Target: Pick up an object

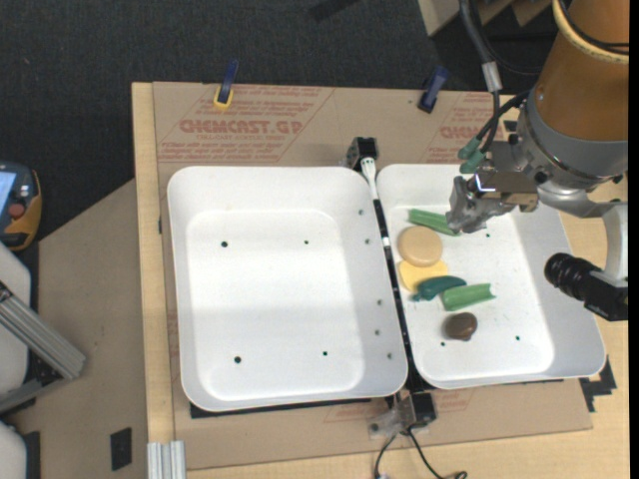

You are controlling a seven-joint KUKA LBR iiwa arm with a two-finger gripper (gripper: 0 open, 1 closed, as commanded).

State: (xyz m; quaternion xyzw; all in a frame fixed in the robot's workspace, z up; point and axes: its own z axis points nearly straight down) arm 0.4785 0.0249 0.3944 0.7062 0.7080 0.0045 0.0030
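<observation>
My gripper (465, 219) hangs low over the right bin (544, 257), at the right end of a green strip (429, 221) lying near the bin's back left. Its fingers are too small and dark to read. In front of the strip lie a tan round disc (420, 245), a yellow piece (412, 271), a teal curved piece (435, 286), a green bar (469, 294) and a brown lump (460, 326).
The left bin (200, 267) stands beside the right one, with a black clip (361, 152) at the back of the seam between them. A black cylinder (584, 277) juts in at the right. Blue clamps (228, 78) hold the cardboard base.
</observation>
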